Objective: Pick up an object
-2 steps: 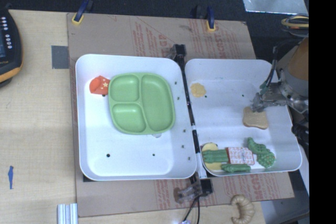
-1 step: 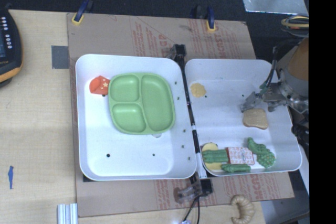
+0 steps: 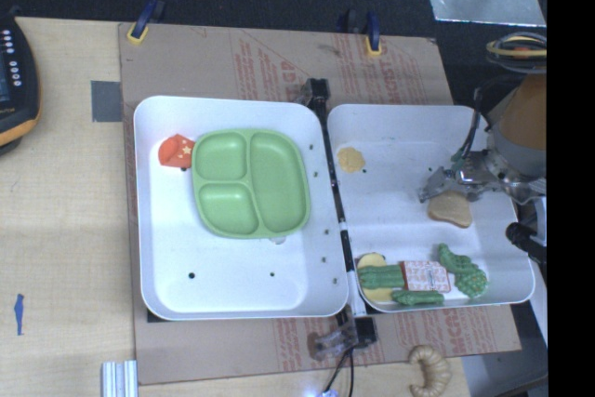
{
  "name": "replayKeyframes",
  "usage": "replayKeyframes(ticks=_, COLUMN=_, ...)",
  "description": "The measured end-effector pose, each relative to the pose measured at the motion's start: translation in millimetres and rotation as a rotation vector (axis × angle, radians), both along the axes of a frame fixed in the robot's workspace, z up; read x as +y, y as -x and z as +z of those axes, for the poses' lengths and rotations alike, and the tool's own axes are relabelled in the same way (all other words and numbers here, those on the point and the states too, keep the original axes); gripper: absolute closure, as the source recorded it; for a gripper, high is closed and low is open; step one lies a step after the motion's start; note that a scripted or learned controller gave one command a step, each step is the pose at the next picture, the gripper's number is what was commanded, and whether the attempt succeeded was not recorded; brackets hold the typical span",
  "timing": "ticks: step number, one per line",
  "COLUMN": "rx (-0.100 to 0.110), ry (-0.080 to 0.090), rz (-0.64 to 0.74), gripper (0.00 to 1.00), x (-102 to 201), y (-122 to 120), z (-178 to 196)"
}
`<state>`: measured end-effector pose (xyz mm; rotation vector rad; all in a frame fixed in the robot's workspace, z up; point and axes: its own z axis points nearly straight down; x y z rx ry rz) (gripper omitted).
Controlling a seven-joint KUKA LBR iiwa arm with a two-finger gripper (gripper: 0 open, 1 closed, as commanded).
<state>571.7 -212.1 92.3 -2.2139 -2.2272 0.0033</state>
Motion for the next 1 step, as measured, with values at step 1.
replayKeyframes(ticks=1, rx=-0.004, ry=0.002, rz=0.002, gripper=1.00, x=-1.2, y=-1.4, z=13.5)
